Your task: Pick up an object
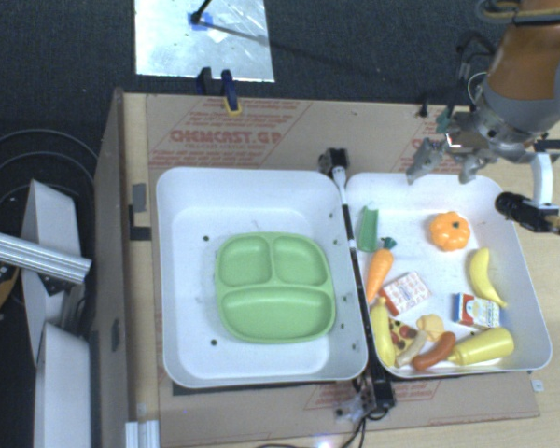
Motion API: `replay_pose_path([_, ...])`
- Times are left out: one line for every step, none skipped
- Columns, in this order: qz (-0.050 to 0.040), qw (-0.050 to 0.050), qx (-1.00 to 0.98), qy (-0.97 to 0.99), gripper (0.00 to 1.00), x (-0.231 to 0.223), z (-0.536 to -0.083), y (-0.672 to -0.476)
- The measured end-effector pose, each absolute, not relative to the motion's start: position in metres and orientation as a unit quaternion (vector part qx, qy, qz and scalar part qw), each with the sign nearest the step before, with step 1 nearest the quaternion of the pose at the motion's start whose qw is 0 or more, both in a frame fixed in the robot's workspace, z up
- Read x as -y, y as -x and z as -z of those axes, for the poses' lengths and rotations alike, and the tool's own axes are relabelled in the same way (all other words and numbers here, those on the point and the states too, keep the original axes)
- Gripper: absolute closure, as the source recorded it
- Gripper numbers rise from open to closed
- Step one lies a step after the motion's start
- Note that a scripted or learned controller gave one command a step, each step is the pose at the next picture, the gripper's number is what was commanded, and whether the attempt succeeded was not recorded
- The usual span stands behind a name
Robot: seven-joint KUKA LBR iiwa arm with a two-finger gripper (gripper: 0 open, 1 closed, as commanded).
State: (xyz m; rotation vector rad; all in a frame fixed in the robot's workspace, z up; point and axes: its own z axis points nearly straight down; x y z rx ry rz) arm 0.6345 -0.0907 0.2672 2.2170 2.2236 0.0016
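Well, my two-finger gripper point(445, 164) hovers spread open and empty above the right white bin's point(527, 278) far rim. The small round orange plastic pumpkin point(449, 231) sits just below, apart from the yellow banana point(483, 275). It looks light, rigid, slippery; I'd pinch across its middle.

You get bright, even light from overhead, so the two white bins point(261, 194) read nearly washed out and cast only thin, soft shadows along their rims. The foil sheet point(203, 24) at the top throws back patchy glare. The dark floor point(37, 54) around the desk point(289, 124) stays dim and grainy. Your picture is slightly soft throughout, and the printed lettering on the cardboard is fuzzy. The claw point(446, 164) looks a little smeared, with a bright glint beside it.
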Motion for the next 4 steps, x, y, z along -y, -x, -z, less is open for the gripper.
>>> replay_pose_path([0.0019, -0.001, -0.706, -0.708, 0.0, 0.143, -0.197, -0.627])
replay_pose_path([-0.0007, 0.003, -0.708, -0.706, 0.0, 0.178, -0.099, -0.632])
replay_pose_path([-0.0009, 0.002, -0.707, -0.707, 0.0, 0.185, -0.123, -0.619])
replay_pose_path([0.0, 0.0, -0.709, -0.705, 0.0, 0.169, -0.083, -0.617])
